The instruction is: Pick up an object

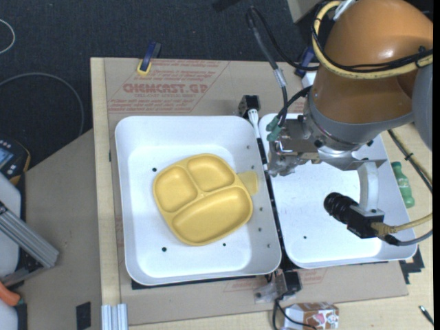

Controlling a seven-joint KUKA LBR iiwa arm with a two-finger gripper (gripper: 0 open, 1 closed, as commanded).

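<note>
- Dark carpet [55,33] lies behind the tabletop [172,81], a pale board stamped with red lettering, with a blue-and-yellow clip [147,59] at its far edge.
- Two white bins sit side by side on it: the left bin [134,205] and the right bin [309,246], their inner rims touching along the middle.
- A yellow plate [201,198] with three compartments lies in the left bin, roughly at its centre and turned at an angle; a small yellow tab on it points toward the middle rims.
- My arm [375,53] comes in from the right, and its orange dome and grey collar cover the far part of the right bin.
- My jaws [280,165] hang at the near-left corner of the wrist, over the right bin's left edge, just beside the middle rims and near the plate's tab, apart from it.
- Whether my jaws are spread or closed I cannot tell; the wrist housing hides them, and I see nothing between them.
- A black cylinder [352,215] on a yellowish cable juts over the right bin's floor.
- A green object [403,183] lies at the right bin's far right rim; it is too small to name.
- Black cables [265,43] run from the carpet down to the wrist.
- Left of the tabletop, a grey rail [27,239] and a dark device [10,158] are cut off by the edge.
- A small brown-and-white packet [317,316] lies at the bottom, partly cut off.
</note>
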